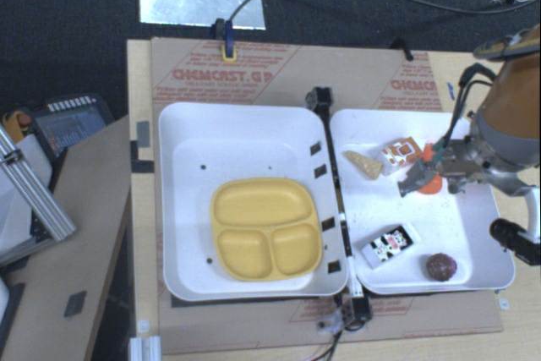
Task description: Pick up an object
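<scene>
The right bin [473,220] holds several small things. A tan wedge [365,164] lies at its upper left, with an orange-and-white box [400,152] beside it. Near the front edge sit a black-and-white patterned box [390,243] and a dark red ball [440,266]. My gripper [417,180] reaches in from the right and hangs low over the bin's upper middle. An orange-red object [431,184] lies right under it, partly hidden by the gripper's dark body. Whether the gripper touches that object is not clear.
The left bin [182,182] carries a yellow divided plate [265,226]. A black clip strip [331,182] runs along the seam between the two bins. A grey device [72,124] and a metal rail [34,194] stand off the bench at left.
</scene>
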Available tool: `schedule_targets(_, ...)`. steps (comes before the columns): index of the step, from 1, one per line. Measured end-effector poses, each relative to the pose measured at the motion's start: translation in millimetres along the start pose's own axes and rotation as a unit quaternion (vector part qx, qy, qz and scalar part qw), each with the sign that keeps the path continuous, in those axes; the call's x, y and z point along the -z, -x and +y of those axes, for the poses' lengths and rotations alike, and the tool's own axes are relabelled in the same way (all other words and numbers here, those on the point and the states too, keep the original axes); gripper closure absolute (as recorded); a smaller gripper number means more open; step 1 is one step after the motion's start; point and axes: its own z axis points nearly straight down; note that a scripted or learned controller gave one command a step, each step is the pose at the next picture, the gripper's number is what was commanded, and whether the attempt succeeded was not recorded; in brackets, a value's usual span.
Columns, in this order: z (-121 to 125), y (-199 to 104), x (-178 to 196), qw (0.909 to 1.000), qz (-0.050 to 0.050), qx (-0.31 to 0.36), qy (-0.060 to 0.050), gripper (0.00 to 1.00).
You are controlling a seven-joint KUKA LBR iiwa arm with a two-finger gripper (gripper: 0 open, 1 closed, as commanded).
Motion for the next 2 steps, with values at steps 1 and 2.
schedule_targets(1, 2, 0, 5, 1.0, -0.001, 0.001, 0.005, 0.0)
schedule_targets(2, 7, 3, -46, 1.0, 0.0, 0.0, 0.003, 0.0)
